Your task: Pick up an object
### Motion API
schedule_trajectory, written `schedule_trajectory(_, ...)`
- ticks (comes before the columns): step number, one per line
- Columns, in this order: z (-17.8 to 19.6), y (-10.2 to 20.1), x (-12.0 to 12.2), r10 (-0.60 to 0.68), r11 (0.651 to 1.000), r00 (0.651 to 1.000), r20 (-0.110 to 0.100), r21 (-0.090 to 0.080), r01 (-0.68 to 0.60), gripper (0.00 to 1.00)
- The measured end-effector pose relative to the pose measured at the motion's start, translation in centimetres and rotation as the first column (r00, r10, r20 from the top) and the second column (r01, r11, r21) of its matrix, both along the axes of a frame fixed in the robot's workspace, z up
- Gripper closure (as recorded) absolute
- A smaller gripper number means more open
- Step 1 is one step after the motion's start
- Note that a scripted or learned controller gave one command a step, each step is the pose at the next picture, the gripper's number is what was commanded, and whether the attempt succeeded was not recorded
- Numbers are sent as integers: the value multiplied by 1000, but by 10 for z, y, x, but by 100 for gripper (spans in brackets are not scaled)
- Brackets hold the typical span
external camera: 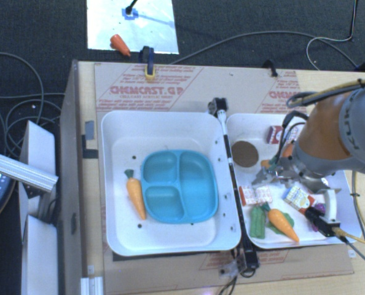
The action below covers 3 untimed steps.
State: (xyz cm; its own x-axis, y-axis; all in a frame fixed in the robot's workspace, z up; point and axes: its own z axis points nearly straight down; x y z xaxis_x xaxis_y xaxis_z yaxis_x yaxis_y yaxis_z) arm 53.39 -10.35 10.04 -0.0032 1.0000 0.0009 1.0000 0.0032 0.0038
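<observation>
With the claw (270,175) low in the right bin (253,123), its opening impossible to tell, drop straight onto the wrapped packet (256,195) just below-left, avoiding the carrot (281,222) beyond.

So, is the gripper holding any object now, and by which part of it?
It cannot be told: the gripper is low in the right bin, near the small packets, and nothing shows between it.

camera view: fixed overhead | slanted down on both bins (109,165) | arm (336,128) enters from right
</observation>
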Motion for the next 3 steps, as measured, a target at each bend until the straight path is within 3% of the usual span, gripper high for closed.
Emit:
schedule_trajectory(1,-16,2,85,0,1000,1000,-1,-1,0,0)
schedule_trajectory(2,-16,8,132,-4,1000,1000,-18,1,4,0)
schedule_trajectory(3,-16,8,132,-2,1000,1000,-19,0,2,0)
